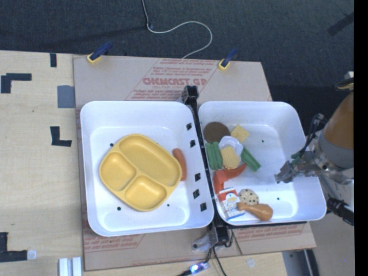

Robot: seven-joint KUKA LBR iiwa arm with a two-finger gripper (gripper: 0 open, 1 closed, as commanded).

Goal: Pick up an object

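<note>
We saw the dark two-finger gripper [286,174] low over the right side of the right-hand shallow white bin [287,112], carrying nothing; how far it stood open we could not tell. The small plastic toy foods [233,157] lay heaped at that bin's left side, well apart from it. We judged the approach unfinished: next, move left over one piece and descend.
</note>
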